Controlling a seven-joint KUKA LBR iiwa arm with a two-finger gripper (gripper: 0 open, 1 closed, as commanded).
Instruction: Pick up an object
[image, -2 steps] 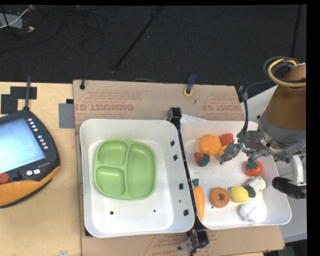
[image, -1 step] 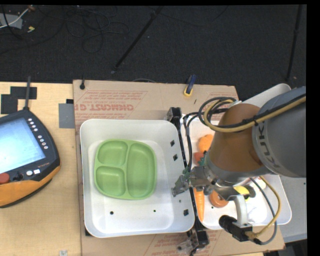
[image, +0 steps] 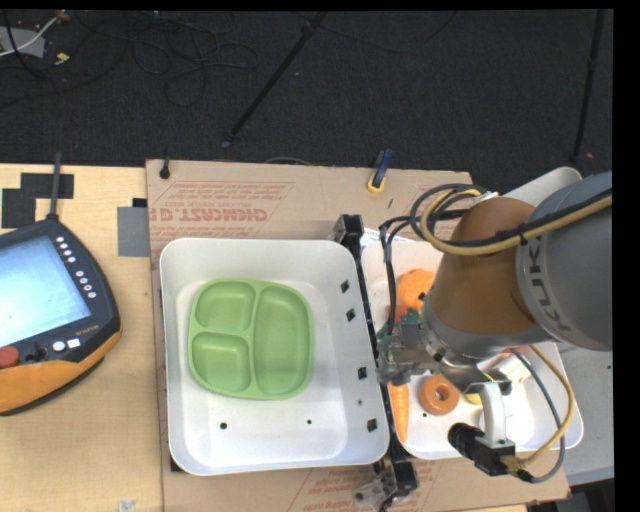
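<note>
The right white bin (image: 570, 425) holds several orange items. An orange piece (image: 413, 288) lies at the back, a carrot (image: 400, 410) points toward the front along the left wall, and an orange ring (image: 438, 396) rests beside the carrot. My arm's orange band (image: 480, 280) hangs over this bin and hides much of it. The gripper (image: 399, 352) sits low at the bin's left side, just above the carrot and left of the ring. I see nothing clearly held in it.
The left white bin (image: 260, 445) carries a green divided plate (image: 250, 337). A teach pendant (image: 50, 300) lies on the bench at the far left. Cables loop around the wrist, and a black connector (image: 478, 445) hangs at the right bin's front.
</note>
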